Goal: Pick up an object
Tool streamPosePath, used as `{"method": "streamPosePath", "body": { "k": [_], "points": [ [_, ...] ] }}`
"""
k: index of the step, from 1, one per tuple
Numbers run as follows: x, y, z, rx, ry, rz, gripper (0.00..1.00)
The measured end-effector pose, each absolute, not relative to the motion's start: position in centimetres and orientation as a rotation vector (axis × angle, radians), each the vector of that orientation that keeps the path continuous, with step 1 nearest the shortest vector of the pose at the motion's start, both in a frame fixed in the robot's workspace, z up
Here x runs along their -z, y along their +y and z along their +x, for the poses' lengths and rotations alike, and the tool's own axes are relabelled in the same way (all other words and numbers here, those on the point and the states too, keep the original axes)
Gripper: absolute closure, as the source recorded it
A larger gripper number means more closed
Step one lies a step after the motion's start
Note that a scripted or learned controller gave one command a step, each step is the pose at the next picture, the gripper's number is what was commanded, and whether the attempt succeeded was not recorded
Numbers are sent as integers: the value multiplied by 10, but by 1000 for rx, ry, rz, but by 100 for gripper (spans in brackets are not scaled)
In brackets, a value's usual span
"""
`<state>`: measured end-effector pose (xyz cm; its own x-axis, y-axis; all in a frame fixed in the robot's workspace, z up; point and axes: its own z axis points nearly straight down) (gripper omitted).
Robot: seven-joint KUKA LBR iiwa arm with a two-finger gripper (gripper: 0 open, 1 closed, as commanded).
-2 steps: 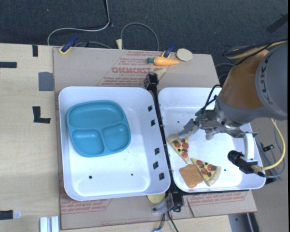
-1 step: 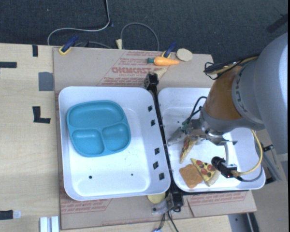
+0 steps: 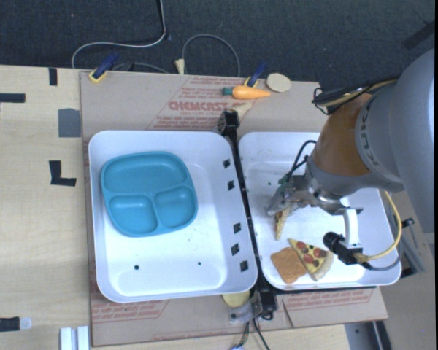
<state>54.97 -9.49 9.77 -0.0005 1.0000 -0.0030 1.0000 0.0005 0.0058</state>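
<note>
Cardboard (image 3: 197, 104) reads "CHEMCAST". Gripper (image 3: 281, 208) clenched on a thin yellowish food piece (image 3: 279, 226); pizza slice (image 3: 310, 257) at its 5 o'clock.

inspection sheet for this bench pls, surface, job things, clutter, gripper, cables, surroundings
surface: cardboard sheet on a wooden bench, bearing the left bin and right bin side by side
job's things: pizza slice and toast touching at the right bin's front; a thin yellow piece right at the gripper's tips
clutter: blue tray with three compartments in the left bin; toy carrot and a tan disc on the cardboard behind the bins
gripper: gripper low in the right bin, above the yellow piece; grip not clear
cables: white cable looping behind the bench; yellow cable by the wrist
surroundings: dark carpet behind
</note>
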Motion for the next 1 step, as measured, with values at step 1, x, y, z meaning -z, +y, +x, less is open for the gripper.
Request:
{"method": "streamPosePath", "body": {
  "k": [1],
  "points": [
    [-189, -22, 553, -7, 2228, 2211, 100]
  ]
}}
